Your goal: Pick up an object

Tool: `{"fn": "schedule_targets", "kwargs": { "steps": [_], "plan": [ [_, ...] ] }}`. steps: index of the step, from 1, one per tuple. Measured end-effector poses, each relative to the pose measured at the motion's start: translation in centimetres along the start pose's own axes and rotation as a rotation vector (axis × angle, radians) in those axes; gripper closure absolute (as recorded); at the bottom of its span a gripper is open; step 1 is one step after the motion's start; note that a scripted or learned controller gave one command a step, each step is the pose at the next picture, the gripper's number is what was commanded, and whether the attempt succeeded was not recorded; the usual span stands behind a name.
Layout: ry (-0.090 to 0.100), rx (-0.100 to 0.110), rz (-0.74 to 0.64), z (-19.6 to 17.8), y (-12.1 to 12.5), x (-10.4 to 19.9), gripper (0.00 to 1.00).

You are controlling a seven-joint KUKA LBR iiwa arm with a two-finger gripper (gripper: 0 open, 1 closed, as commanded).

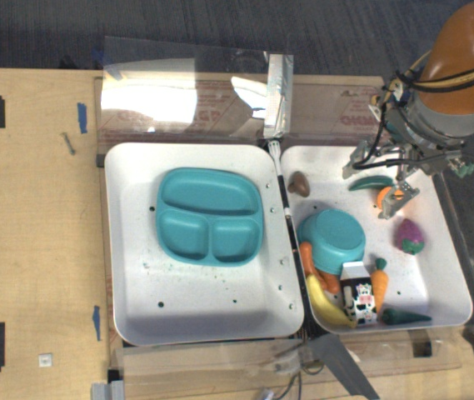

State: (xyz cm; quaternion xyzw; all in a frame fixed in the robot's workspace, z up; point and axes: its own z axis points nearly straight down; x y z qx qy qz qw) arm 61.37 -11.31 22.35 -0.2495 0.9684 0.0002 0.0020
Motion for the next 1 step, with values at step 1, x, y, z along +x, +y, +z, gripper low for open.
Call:
{"fn": "schedule_targets", "kwargs": {
  "steps": [1],
  "plan": [
    [-0.013, 0.01, -0.104, 8.49, 2.47, 2.99, 0.0]
  ]
}}
